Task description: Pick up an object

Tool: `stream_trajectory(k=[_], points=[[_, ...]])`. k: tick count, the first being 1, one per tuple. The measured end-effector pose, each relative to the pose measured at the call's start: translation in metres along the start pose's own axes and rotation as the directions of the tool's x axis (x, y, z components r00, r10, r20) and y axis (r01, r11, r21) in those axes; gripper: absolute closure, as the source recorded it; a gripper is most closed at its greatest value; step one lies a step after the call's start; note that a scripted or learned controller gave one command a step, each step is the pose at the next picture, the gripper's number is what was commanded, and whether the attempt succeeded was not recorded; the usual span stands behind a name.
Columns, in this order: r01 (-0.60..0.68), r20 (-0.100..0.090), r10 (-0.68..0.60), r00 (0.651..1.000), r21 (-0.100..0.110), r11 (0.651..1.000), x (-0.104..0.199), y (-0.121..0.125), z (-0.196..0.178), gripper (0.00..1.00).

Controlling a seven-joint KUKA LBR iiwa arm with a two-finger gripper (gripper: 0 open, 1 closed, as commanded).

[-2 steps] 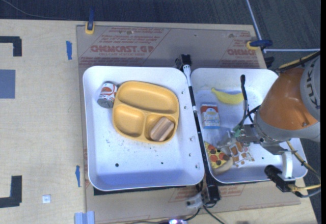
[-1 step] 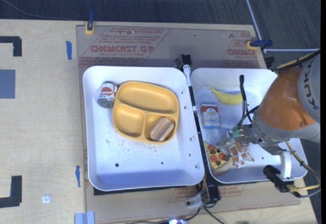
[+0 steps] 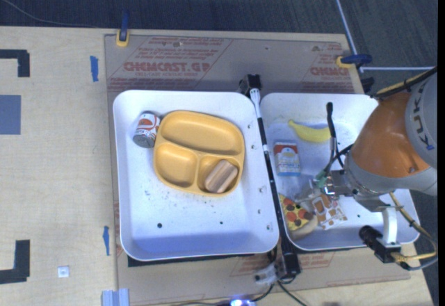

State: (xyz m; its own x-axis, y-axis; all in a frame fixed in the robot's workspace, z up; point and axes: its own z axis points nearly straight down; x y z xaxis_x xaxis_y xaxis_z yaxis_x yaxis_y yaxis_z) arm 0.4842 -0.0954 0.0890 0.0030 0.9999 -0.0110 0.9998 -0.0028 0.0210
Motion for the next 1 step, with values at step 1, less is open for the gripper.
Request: stream_trajectory(k=[1], points=[[-0.001,0.004,0.001,1.0,-0.006,1.0,-0.0014,0.0018,-0.0109,1.0]])
